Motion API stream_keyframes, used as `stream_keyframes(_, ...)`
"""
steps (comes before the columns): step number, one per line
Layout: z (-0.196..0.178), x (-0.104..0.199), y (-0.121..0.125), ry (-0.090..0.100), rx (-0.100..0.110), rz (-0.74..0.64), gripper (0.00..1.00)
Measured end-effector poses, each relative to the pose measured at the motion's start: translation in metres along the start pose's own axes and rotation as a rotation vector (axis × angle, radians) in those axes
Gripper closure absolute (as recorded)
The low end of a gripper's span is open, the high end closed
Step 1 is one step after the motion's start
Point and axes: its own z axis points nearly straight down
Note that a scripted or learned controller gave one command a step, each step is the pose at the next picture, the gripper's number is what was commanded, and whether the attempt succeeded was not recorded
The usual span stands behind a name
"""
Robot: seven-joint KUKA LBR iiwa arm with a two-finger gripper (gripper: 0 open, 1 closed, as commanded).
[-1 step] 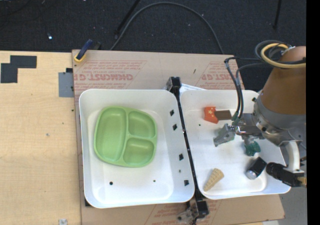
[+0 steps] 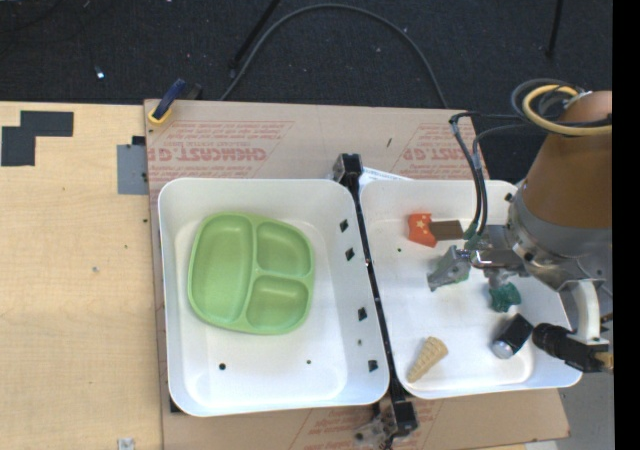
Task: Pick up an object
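Right bin [image 2: 470, 385]: the arm [image 2: 566, 183] comes in over its right edge and covers much of that side. The gripper [image 2: 448, 271] sits low over the bin's middle, slightly toward the far edge. Cannot tell whether it is apart or together (the grey metal reads as one lump from this height). Nothing is seen clamped in it.

Things around it, all in the right bin:
- Orange block [image 2: 421, 229], toward the far edge, just beyond the gripper and slightly to its left. It is near but apart from it. A brown piece [image 2: 447, 230] touches the block's right side.
- Cone [image 2: 428, 358], tan and lying on its side, close to the near edge and well apart from the gripper. Its point aims at the near-left corner.
- Teal piece [image 2: 503, 294], just to the gripper's right, partly tucked under the wrist.

Open room: the left half of this bin's floor is bare between the orange block and the cone, up to the black rail [image 2: 362, 278] that divides the two bins. The far-left corner is also free.

Left bin [image 2: 260, 383]: a green plate [image 2: 251, 273] with three compartments lies flat, off toward the left edge. There is bare white floor along the near edge and right edge.

Both bins rest on printed cardboard [image 2: 260, 143].
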Motion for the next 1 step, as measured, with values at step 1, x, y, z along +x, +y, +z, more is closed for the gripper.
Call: stream_keyframes(1,0.0433,0.0024,0.0029,0.0,0.004,-0.001,0.0)
